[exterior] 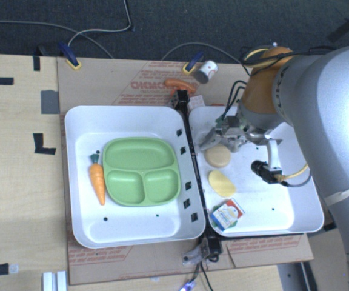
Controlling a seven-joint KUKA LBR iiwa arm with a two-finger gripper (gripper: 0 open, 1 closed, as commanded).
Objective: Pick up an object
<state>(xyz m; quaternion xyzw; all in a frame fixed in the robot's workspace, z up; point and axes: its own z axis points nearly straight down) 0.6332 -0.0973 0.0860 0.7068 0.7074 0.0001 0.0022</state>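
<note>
In the right bin (283, 217), a tan round bun-like piece (218, 157) lies near the left wall. A yellow oval piece (222, 183) is just in front of it, and a small printed packet (227, 214) sits by the front left corner. My gripper (222, 139) hangs right behind and above the tan piece. It is open, its fingers splayed to either side with nothing between them. The grey arm with its orange band (265, 90) reaches in from the right.
The left bin (77, 126) holds a green divided plate (141, 170) with an orange carrot (97, 182) beside its left rim. A black divider (189, 156) runs between the bins. A black cable fitting (265, 170) hangs off the wrist over the right bin.
</note>
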